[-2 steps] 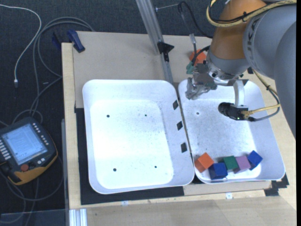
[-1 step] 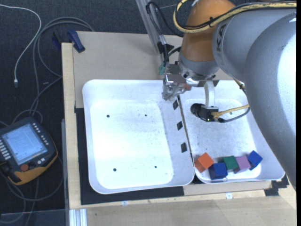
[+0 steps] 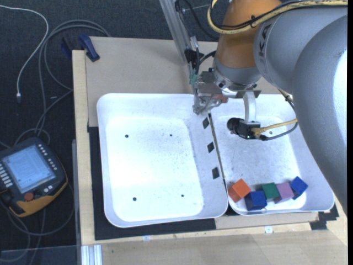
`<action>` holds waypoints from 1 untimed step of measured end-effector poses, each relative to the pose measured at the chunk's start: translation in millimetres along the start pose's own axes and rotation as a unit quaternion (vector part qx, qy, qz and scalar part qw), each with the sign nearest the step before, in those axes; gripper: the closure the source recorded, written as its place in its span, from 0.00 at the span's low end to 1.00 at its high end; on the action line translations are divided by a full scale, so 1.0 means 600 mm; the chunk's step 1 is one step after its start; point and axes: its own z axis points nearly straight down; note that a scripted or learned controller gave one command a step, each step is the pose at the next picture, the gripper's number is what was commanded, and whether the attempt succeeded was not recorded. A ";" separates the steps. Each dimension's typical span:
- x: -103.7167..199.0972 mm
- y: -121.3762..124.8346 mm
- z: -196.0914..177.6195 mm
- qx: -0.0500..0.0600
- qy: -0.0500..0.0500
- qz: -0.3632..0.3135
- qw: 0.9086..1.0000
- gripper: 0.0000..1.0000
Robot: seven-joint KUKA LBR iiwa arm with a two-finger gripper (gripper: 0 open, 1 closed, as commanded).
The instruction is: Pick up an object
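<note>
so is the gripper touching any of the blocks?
Apart. The camera view shows the gripper up at the bins' far edge, with bare bin floor between it and the blocks clustered at the right bin's near wall.

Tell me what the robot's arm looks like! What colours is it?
The arm is big, round and smooth grey, with a shiny orange band above its wrist. A yellow cable loops over the orange part, with thin black wires beside it. At the end sits a small metal gripper, grey with tiny red and green bits.
</note>
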 end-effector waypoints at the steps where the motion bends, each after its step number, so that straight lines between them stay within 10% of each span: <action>1: -0.055 0.065 -0.087 -0.003 -0.001 0.003 1.000 1.00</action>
